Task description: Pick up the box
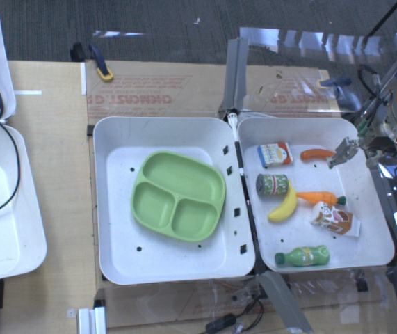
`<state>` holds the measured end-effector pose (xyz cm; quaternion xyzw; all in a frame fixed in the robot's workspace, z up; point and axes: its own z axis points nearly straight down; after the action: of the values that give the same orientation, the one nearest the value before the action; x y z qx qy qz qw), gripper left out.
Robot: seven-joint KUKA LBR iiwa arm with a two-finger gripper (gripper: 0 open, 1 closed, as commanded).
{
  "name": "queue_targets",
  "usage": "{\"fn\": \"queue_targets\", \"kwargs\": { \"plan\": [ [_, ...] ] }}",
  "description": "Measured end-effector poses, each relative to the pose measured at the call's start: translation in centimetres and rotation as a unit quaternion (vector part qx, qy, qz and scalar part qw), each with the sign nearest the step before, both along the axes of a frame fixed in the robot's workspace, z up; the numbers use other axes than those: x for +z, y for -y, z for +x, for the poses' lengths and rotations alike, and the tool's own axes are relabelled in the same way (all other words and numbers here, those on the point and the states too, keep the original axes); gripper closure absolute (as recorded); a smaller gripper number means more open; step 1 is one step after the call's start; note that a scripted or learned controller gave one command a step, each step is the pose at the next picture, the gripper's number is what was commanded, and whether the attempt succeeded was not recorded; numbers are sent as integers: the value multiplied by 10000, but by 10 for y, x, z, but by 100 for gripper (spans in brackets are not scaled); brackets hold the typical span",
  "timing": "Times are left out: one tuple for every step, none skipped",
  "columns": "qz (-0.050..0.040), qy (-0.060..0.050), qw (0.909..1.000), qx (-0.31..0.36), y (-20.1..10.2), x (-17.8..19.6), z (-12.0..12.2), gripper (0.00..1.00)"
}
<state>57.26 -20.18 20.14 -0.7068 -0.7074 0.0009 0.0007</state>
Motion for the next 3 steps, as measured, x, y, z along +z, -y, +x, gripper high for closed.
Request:
{"fn": "queue_targets", "kwargs": {
  "plan": [
    [-2,7,9996,-272,-39,-12,49,0],
    [-1,1,9998,193,-84,-89,84,0],
    [-4,16,9985,542,-107,-108,78,0]
  ]
}}
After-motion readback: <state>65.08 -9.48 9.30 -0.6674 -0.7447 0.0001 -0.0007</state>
